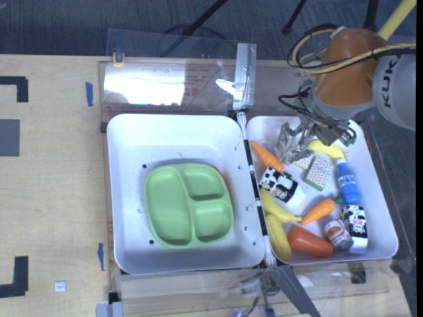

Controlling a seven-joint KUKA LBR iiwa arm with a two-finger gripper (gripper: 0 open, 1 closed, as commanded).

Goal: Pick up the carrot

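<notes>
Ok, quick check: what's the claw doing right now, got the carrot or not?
Claw: over the right bin's upper part, beside a carrot; nothing seen between it. Open or closed cannot be told.

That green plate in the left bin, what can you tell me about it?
The green plate is a pale, matte green, plastic by the look of it, with rounded corners. Raised ridges split it into three hollows: a large one on the left, two smaller ones on the right. It lies flat, right way up, slightly turned, on the floor of the left white bin, near the middle and toward the front. Nothing lies in its hollows. A thin reddish edge peeks out at its right side; I cannot tell what that is.
</notes>
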